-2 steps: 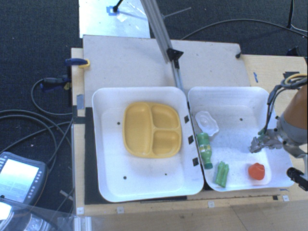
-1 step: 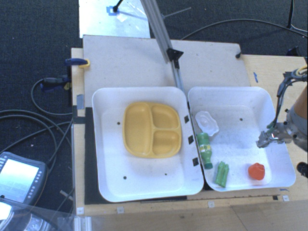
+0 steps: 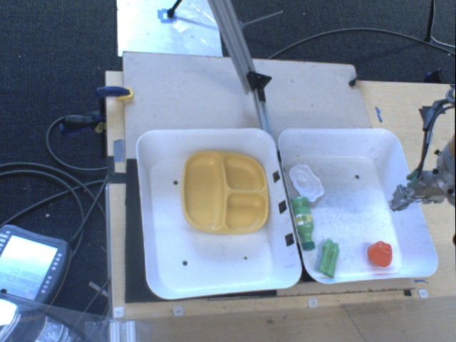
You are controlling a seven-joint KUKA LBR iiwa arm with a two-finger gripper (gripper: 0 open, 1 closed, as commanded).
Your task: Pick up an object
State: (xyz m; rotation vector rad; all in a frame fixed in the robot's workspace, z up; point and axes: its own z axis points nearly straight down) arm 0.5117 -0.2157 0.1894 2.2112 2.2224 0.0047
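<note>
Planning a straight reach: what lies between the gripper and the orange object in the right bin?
Nothing. In the camera view, only bare white bin floor separates the gripper from the orange object.

Robotics lab; bench (image 3: 214, 91), two bins (image 3: 214, 280), teach pendant (image 3: 25, 262), cables (image 3: 43, 184)

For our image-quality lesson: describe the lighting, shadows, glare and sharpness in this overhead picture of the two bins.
In the camera view, lighting is soft and even, with faint shadows under the yellow plate; the white bins look bright and slightly washed out; the clear plastic piece nearly vanishes against the white; the whole picture is mildly soft, and the tool at the right edge is blurred.
</note>
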